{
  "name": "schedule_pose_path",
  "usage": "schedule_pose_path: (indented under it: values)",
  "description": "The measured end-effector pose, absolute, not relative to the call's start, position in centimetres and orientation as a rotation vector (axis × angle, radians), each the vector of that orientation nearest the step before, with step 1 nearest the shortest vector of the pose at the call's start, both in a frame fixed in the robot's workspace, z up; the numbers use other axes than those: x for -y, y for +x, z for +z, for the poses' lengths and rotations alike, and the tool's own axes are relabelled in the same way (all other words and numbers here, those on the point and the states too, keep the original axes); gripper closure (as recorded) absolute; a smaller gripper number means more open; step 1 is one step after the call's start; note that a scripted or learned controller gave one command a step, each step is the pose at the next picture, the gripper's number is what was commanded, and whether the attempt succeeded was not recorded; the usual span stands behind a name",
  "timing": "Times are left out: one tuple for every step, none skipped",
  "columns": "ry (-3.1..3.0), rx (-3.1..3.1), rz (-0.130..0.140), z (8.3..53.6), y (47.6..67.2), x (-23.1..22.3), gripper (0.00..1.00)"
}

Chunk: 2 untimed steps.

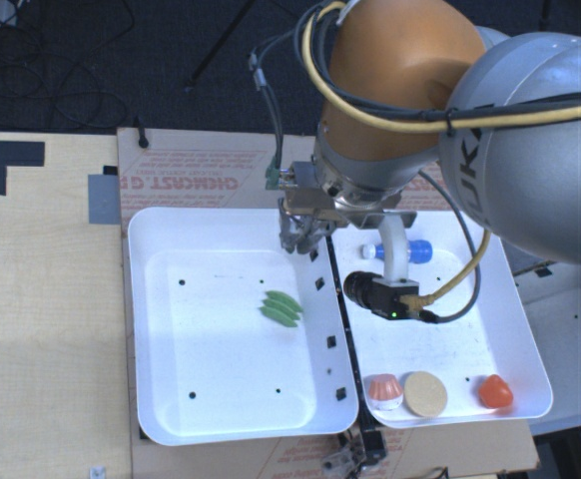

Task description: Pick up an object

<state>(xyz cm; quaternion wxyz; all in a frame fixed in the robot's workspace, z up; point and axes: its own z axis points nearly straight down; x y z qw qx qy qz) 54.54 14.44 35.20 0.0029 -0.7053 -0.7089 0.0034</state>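
A green pod-shaped object (282, 308) lies in the left bin (161, 367), toward its right side and about halfway between the near and far walls, alone on the white floor. In the right bin (525, 367), along the near wall, I see three small things in a row: a pink and white rounded piece (384, 390), just beside it a flat tan disc (425, 393), and well apart to the right an orange-red object (494, 391). At the far side of this bin a white and blue object (406, 251) lies, partly covered by a white part of the arm, so its full shape is hard to make out.

The arm (510, 138) is very large in the view and hides much of the far part of the right bin. The claw (296, 236) hangs over the far end of the wall between the two bins. It is dark and small under the wrist, and I cannot tell how far open it is or if it has hold of anything. A black part with a green light (380, 295) hangs below the wrist over the right bin.

Both bins stand on cardboard on the table (41, 317).
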Motion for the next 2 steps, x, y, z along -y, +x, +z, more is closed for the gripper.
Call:
schedule_pose_path:
  values:
    - [-2.211,2.228,0.0,38.1,50.7,-20.8,1.0]
    - [-2.212,2.223,0.019,30.4,47.3,-24.2,1.0]
